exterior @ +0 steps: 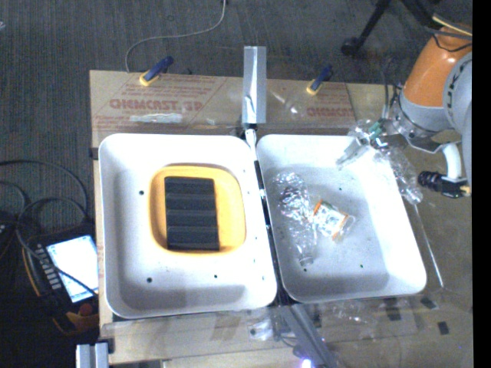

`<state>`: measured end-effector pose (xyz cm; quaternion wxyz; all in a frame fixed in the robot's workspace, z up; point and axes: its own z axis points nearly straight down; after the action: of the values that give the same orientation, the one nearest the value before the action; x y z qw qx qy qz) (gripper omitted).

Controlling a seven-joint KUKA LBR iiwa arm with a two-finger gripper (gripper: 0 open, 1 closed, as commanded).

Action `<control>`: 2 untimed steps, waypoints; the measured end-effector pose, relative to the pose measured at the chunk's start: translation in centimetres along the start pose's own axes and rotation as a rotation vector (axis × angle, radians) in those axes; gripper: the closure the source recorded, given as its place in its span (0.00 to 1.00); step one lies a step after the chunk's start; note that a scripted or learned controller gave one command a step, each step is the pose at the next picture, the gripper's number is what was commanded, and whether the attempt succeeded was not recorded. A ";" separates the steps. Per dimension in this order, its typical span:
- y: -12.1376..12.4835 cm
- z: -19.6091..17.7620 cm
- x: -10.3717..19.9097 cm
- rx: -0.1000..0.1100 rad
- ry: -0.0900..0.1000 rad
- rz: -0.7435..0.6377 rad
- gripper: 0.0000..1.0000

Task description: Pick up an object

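A grey-and-orange KUKA arm reaches in over the far right corner of the right-hand bin, its pincer hanging there wrapped in clear plastic; whether it is open or closed cannot be told. Nothing looks picked up yet. In that bin's middle, well apart from the pincer and nearer the onlooker, lie a crumpled clear plastic bottle and, touching it, a small orange-and-white packet. In the neighbouring left bin sits a yellow tray with a black ribbed insert. The whole grasp seems still to come.

Single fixed camera above the bench, looking down at a slant, both white bins framed whole, moderate distance
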<state>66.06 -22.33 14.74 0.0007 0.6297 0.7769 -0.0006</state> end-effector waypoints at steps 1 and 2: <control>-3.8 5.5 5.3 -0.003 0.000 -0.056 0.00; -6.8 5.6 8.6 -0.016 -0.006 0.017 0.00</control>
<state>57.59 -15.34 9.17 0.0079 0.6362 0.7715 0.0036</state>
